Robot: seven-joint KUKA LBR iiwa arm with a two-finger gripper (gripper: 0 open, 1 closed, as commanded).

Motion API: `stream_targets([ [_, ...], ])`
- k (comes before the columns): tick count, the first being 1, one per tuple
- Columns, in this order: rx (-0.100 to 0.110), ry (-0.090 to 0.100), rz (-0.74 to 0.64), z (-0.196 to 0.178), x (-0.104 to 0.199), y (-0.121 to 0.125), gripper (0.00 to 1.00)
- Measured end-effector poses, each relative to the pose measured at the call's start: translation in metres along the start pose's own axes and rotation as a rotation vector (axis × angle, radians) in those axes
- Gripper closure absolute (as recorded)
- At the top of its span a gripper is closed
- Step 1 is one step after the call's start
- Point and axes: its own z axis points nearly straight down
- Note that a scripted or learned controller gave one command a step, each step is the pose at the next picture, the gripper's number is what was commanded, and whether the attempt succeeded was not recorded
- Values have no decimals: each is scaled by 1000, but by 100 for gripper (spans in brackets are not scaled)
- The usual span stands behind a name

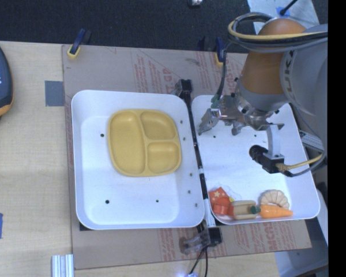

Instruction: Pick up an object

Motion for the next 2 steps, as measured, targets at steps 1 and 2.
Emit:
stream_targets([
  [1, 1, 0, -1, 0, 16, -25, 0],
  [2, 1, -1, -1, -10, 15, -23, 100],
])
